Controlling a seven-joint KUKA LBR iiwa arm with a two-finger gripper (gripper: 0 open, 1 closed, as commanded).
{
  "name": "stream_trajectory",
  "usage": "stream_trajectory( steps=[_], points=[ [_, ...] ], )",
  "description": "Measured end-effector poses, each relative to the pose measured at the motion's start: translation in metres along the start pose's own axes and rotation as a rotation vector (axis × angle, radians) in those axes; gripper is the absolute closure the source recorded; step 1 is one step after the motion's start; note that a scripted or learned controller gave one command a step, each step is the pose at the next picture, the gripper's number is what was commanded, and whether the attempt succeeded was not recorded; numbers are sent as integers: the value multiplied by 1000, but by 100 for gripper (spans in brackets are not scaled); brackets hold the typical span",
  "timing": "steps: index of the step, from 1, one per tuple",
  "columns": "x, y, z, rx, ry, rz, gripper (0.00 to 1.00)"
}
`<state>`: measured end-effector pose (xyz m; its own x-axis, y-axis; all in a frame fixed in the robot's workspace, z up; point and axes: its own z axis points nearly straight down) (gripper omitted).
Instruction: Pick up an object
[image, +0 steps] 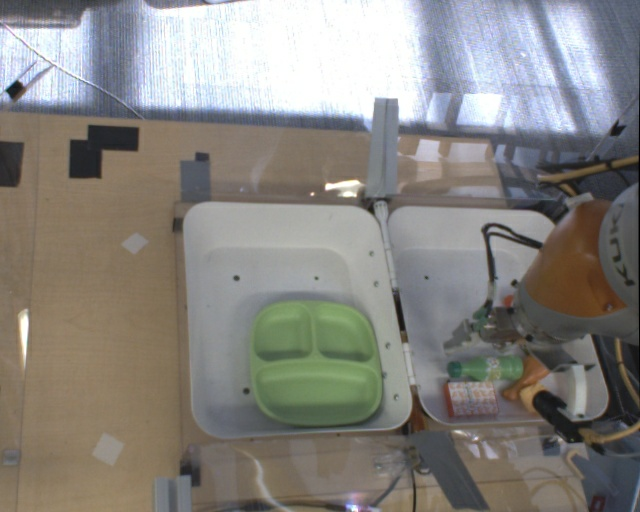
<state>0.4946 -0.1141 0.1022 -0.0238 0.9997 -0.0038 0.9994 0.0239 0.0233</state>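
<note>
— What's on the far left?

— Bare wooden bench with a few black tape marks near its top edge. Then comes the left bin, and in its lower half lies a green divided plate, flat, with two small sections above one long one.

— And past the divider?

— The right bin. My arm comes in over it from the right, the orange band showing above the wrist. My gripper hangs low over the bin's lower half, pointing left.

— Are you holding anything?

— I see nothing between my fingers, which look slightly spread, their tips free above the white floor.

— Where are the things to pick?

— Just below my gripper. A green bottle lies on its side, and right under it, touching or nearly so, sits a small box with a red and white pattern. An orange thing lies just right of the bottle, partly hidden by my wrist; I can't tell what it is.
</note>
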Motion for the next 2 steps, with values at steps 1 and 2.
stream_trajectory(
  steps=[1,2],
  points=[
    [21,-3,12,7,-1,-136,0],
    [14,69,15,9,2,-111,0]
  ],
)
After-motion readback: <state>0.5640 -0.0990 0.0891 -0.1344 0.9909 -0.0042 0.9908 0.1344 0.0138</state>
